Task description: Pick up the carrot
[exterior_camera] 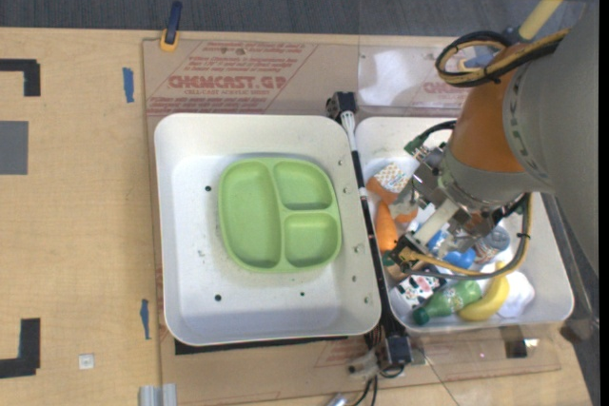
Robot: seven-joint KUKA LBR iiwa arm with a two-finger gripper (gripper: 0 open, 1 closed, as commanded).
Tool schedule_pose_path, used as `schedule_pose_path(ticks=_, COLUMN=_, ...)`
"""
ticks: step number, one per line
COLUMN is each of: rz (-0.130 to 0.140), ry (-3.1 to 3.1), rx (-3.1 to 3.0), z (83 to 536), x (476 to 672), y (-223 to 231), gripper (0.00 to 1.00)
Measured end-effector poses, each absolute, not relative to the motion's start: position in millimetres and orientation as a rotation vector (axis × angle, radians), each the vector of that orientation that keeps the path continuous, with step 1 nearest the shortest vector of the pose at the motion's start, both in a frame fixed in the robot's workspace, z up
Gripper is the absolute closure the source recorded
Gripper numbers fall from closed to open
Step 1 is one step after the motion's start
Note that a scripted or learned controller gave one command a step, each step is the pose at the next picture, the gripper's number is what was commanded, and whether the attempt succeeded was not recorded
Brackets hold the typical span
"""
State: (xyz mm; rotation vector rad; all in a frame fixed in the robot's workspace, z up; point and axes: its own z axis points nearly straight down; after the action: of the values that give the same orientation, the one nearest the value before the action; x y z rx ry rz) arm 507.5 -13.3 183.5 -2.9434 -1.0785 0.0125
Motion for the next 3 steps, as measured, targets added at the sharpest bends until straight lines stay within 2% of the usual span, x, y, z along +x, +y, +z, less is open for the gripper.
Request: schedule_pose_path(ticks=3, rz=0.012, ry=-1.078, rx=-2.944, z=183.5, x=507.5, y=-13.3, gripper=0.0)
